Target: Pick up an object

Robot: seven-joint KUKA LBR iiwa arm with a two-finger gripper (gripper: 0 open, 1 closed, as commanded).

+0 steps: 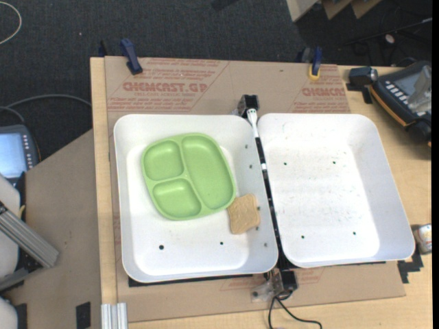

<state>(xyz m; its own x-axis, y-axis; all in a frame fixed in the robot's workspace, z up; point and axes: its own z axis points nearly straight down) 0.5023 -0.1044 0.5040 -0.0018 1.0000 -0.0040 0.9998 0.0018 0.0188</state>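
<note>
Green tray [186,177] and tan sponge [243,214] in the left bin [130,204]
Sponge touches the tray's near-right corner; can't tell the claw's state.

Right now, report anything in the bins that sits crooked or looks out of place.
The green divided plate lies rotated, askew to the left bin's walls. A tan sponge-like piece sits tilted against the plate's lower right corner. Dark specks dot the right bin's floor.

At the bench's right edge, near its front corner, a small pale piece [426,236] juts in. Whether it belongs to the robot cannot be told.
</note>
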